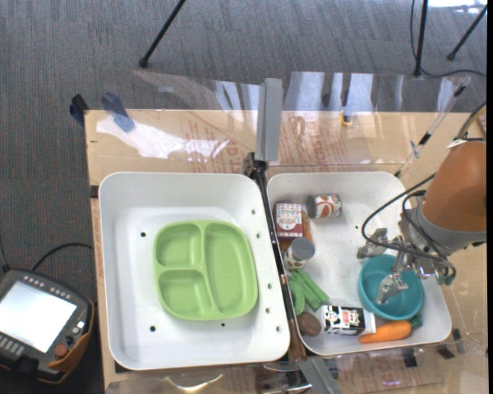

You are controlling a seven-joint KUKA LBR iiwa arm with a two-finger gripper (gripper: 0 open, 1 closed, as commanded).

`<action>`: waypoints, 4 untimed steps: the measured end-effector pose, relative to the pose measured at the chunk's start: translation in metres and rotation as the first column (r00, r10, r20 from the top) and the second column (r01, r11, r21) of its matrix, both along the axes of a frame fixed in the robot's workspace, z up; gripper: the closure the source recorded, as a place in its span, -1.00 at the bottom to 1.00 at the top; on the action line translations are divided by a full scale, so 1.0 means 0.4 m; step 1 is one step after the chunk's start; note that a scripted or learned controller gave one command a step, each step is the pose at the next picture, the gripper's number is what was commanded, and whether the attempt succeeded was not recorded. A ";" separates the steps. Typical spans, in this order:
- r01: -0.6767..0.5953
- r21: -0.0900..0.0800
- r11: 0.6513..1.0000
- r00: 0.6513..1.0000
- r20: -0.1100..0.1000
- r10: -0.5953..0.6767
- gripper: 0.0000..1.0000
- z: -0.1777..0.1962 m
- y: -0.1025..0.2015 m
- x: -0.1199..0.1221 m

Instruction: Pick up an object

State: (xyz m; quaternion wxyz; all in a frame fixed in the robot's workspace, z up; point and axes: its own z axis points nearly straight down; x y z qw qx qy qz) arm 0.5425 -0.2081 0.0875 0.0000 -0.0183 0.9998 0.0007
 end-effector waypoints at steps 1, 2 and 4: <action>0.100 -0.002 0.995 0.994 0.044 -0.100 -1.00 0.025 0.020 -0.065; 0.013 0.000 1.000 1.000 0.003 -0.013 -1.00 0.002 -0.007 0.111; 0.140 -0.002 0.990 0.990 -0.010 -0.140 -1.00 0.002 0.025 0.224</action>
